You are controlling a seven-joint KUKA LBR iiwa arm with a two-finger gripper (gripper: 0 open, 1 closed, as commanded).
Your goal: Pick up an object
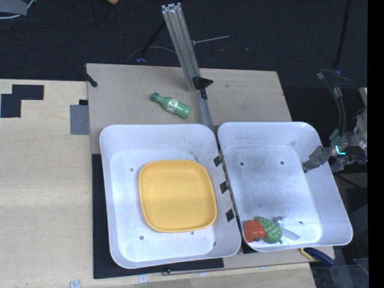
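Camera view: gripper (314,159) at right bin (312,131) rim; toys (263,230) near front edge.

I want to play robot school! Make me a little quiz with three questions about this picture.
1. True or false: the yellow plate lies in the right bin.
2. What lies on the bench above the left bin?
A. a green bottle
B. a blue cup
C. a spoon
3. Fill in: the red and green toys sit in the right bin's ____ corner, near the divider.

Key
1. False: it lies in the left bin.
2. A: the green bottle lies on its side there.
3. Bottom-left, far from the robot's hand at the bin's right rim.
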